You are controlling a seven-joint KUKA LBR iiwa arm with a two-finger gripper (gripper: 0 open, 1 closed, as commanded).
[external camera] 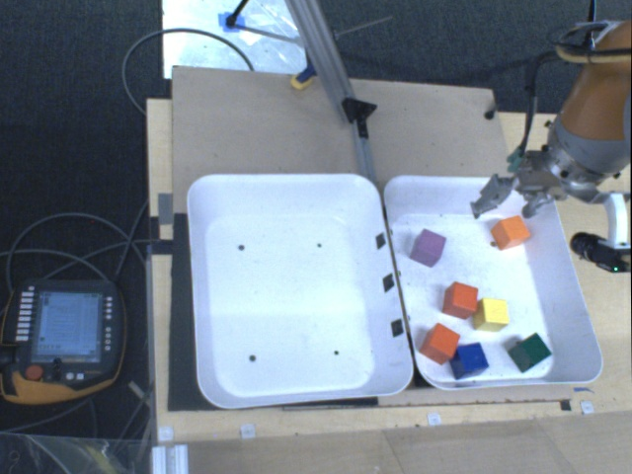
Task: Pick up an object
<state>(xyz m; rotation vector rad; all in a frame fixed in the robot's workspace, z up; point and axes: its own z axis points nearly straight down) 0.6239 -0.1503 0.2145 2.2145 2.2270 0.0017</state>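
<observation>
The right bin (559, 265) holds several small blocks. An orange block (510, 232) lies near its far right corner. A purple block (428, 247) sits left of it. Lower down lie a red-orange block (460, 299), a yellow block (492, 313), another orange block (440, 343), a blue block (469, 359) and a green block (530, 352). My gripper (512, 198) hangs open over the bin's far right part, just above and behind the orange block, with nothing between its fingers.
The left bin (286, 284) lies beside the right one. A slanted metal pole (326, 57) crosses the back of the bench. A teach pendant (61, 339) lies on the floor at the left.
</observation>
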